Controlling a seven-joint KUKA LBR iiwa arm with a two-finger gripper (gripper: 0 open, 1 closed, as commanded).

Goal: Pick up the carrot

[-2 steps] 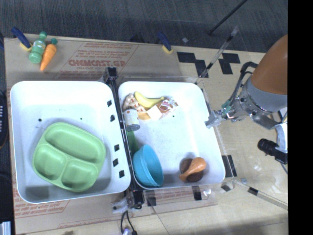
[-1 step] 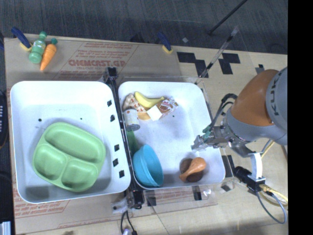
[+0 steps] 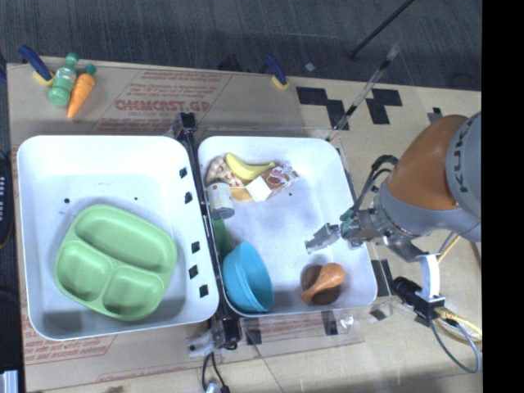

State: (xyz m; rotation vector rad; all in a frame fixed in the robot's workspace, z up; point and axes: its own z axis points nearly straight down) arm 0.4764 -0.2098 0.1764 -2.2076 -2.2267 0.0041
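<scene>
The orange carrot (image 3: 79, 93) lies on the cardboard bench top at the far left, behind the left bin (image 3: 33, 219) and outside both bins. It rests against a green toy bottle (image 3: 61, 84). My gripper (image 3: 322, 237) hangs low over the right bin (image 3: 327, 162), near its right wall and far from the carrot. Nothing shows in it. The grey arm with its orange band (image 3: 426, 178) reaches in from the right.
The right bin holds a banana (image 3: 246, 168), a food packet (image 3: 278, 178), a small can (image 3: 219, 201), a blue bowl (image 3: 246, 277) and a brown-orange toy food (image 3: 321, 281) just below the gripper. A green divided plate (image 3: 115, 260) sits in the left bin.
</scene>
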